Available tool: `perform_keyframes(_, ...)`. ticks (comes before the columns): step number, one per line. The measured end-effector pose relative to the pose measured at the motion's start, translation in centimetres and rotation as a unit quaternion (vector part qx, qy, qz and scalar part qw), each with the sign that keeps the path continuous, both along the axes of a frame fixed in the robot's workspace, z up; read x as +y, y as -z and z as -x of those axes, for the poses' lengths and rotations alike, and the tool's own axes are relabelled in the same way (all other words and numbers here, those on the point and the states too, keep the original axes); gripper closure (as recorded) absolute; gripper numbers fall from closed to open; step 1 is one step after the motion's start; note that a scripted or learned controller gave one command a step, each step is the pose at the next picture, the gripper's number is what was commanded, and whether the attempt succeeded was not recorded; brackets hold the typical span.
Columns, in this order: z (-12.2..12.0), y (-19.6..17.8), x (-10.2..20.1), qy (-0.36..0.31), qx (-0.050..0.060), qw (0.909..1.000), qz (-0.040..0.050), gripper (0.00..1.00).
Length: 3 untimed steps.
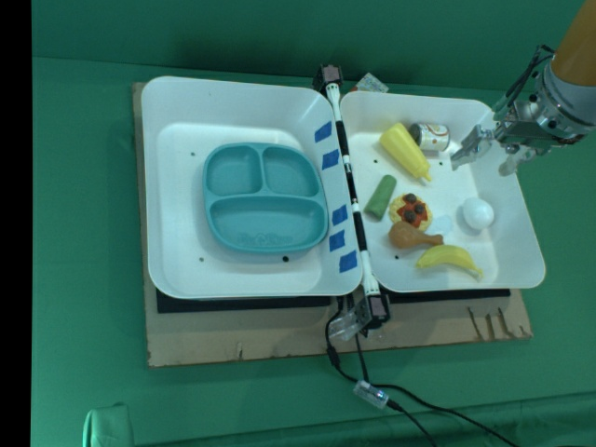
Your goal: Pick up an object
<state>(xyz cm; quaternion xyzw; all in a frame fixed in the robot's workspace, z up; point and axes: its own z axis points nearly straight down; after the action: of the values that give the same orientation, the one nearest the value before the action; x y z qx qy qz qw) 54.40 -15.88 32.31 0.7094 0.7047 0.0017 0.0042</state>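
Nearest you there's brown cardboard (279, 343) under the bench and loose black cables (410, 408) trailing off, then the two shallow white bins: the left bin (177, 156) has a teal three-compartment plastic plate (264, 198), and the right bin (521, 250) holds your candidates, a yellow toy banana (449, 258), brown toy drumstick (412, 238), white ball (478, 213), little fruit tart (410, 210), green cylinder (380, 196), yellow corn-like wedge (404, 150) and a small tin can (431, 136). You're in the approach step I'd say, since the two-finger gripper (489, 155) hangs open and empty over that bin's far right corner. Next you'll need to pick one target, probably the ball just nearer, and drop straight down; green backdrop (186, 17) all round.
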Motion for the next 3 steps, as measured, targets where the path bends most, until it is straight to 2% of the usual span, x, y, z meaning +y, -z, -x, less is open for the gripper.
perform_keyframes(1,-3.0,13.5,0.5,0.0,-0.006,1.0,0.0024,0.0)
perform_keyframes(2,-5.8,13.6,3.3,-0.001,-0.006,1.0,0.0022,0.0)
perform_keyframes(3,-6.0,11.9,2.8,0.003,-0.012,0.9999,0.005,1.0)
